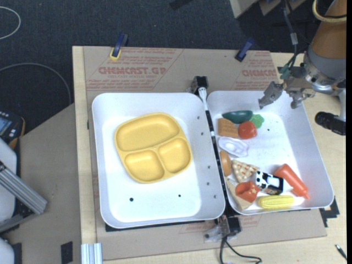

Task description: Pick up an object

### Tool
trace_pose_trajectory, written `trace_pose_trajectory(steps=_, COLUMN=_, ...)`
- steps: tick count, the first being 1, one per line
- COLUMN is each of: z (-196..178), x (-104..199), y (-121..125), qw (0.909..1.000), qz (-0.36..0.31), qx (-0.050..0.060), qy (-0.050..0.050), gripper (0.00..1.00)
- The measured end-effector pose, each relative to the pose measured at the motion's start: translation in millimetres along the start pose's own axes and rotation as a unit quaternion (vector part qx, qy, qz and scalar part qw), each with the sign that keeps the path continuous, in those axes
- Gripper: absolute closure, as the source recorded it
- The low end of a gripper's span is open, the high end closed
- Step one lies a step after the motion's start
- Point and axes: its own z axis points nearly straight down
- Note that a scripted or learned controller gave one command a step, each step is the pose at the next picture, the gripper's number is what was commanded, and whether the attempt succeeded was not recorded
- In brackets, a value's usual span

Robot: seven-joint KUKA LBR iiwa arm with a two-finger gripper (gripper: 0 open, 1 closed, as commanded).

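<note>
The toy tomato (247,130), at about ten o'clock in the right bin (316,147) beside the green toy (238,116), looks light, hard and slippery, best pinched across its middle, while the gripper (282,96) hovers at one o'clock from it, fingers spread and empty.

We read red print on the brown board (165,65) under the bins: "CHEMCAST GP" behind the left bin (104,147), repeated partly legible behind the right bin (313,147). Smaller lines beside it are too small to read.
</note>
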Motion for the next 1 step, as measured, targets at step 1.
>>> trace_pose_trajectory(steps=1, z=-7.3, x=0.2, y=2.6, qw=1.0, qz=-0.001, qx=-0.006, qy=-0.001, gripper=0.0)
